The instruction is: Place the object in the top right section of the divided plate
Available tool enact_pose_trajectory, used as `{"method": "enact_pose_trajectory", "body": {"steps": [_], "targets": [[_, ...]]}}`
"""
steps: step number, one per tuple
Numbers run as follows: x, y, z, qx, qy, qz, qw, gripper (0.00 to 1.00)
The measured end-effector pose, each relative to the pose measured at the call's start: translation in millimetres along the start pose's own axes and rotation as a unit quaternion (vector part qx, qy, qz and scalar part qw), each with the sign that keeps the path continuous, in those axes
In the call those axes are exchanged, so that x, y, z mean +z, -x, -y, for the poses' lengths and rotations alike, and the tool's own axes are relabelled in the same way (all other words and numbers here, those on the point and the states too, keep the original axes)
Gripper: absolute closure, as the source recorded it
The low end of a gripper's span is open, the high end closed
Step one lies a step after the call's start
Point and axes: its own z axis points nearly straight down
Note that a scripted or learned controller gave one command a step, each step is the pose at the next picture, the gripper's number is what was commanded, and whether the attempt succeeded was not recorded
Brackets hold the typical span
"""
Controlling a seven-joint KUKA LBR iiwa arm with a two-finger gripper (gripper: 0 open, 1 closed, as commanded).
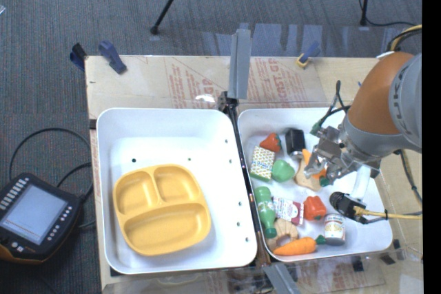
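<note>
At the far left of the frame, low down, I am seeing the teach pendant (31,213) lying on the floor with its cable curling away, well apart from the bench.

Moving right, the left bin (117,127) is taking the lower centre-left of the picture. The yellow divided plate (162,208) is lying flat in it, a little turned, and all three of its sections are bare. The small section at the plate's upper right (173,182) is the one I am aiming for, and I judge the plate is sitting alone there so that the drop has free room.

Further right, the right bin (375,234) is holding a crowd of toy food: a green bottle (264,208), a carrot (298,246), a small jar (334,228), a red piece (314,206) and others, lying close together or touching. Because they are packed so, picking one cleanly looks difficult to me.

At the right of the frame, the gripper (318,172) is hanging low over a tan piece (308,180) in this bin. It is probably the object to move, but I cannot tell. I also cannot tell whether the hand is released or grasping it. So the task's thing is sitting in the right bin, well apart from the plate, and the carrying is not yet done.
</note>
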Motion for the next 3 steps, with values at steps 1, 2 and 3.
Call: {"method": "enact_pose_trajectory", "body": {"steps": [1, 2, 3], "targets": [[-4, 1, 0, -0.001, -0.006, 0.002, 1.0, 1.0], [-213, 52, -11, 0.091, 0.008, -0.003, 0.9958, 1.0], [-267, 70, -52, 0.233, 0.003, -0.002, 0.9726, 1.0]]}}
